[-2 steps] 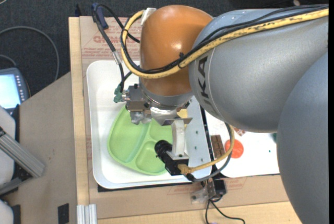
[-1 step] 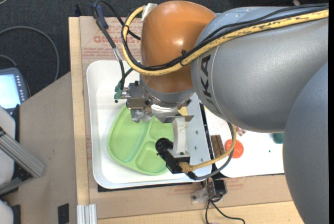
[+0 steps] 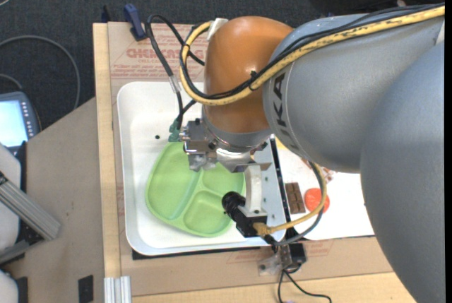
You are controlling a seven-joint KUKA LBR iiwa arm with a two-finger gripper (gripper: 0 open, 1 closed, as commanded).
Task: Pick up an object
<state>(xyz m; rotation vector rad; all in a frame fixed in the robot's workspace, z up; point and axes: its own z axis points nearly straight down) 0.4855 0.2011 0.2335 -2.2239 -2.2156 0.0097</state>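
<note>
A light green divided plate [image 3: 180,190] lies in the left white bin [image 3: 134,153], toward its front right. The arm's orange band and wrist hang directly over the plate's upper right part. The gripper [image 3: 200,159] reaches down at the plate's top edge, and its tips are hidden under the wrist hardware. In the right bin [image 3: 346,213] lie a brown rectangular block [image 3: 294,198] and an orange piece [image 3: 316,198], both half covered by the arm.
The big grey arm covers most of the right bin and the divider between the bins. Black and yellow cables loop off the wrist over the left bin's back. A blue clamp [image 3: 134,19] sits at the bench's back left corner.
</note>
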